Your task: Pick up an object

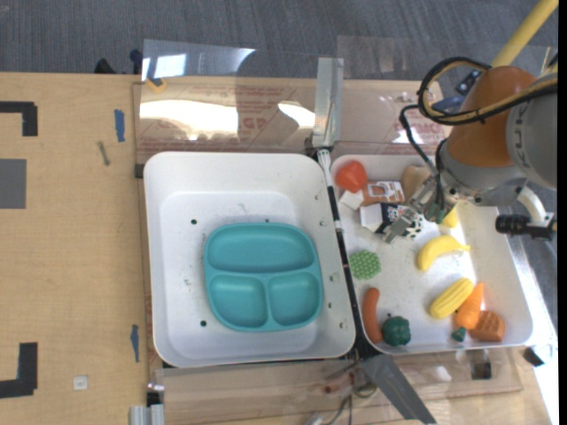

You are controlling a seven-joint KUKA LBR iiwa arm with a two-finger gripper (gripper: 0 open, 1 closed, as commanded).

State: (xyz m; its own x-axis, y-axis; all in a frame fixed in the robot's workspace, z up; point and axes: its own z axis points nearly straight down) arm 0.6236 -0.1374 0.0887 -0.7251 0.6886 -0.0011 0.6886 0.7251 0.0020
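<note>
Nearest the camera, along the front wall of the right bin (518, 321), lie a dark green toy (396, 329), a red sausage-shaped piece (370, 306) and an orange piece (487, 325), with a yellow corn cob (450, 296) just behind them. The left bin (168, 237) alongside holds a teal divided plate (262, 274).

Further in sit a banana (439, 251) and a knobbly green round (364, 263), well apart from each other. Between and just beyond them the gripper (409, 220) is low over a small black-and-white object (395, 228), which lies on the bin floor near the dividing wall. This looks like the reach-and-grasp step: the tool is at its target, and nothing is seen lifted.

Whether the gripper is spread or closed cannot be told from this slant, nor whether it has hold of anything. The next move would call for a firm closure on the small object, then a straight lift clear of the white box (383, 193) and the red-orange toy (351, 175) crowded behind it.

The arm (478, 162) comes in from the right, bent steeply down at the wrist, its orange band (493, 104) above and beyond the surface.
</note>
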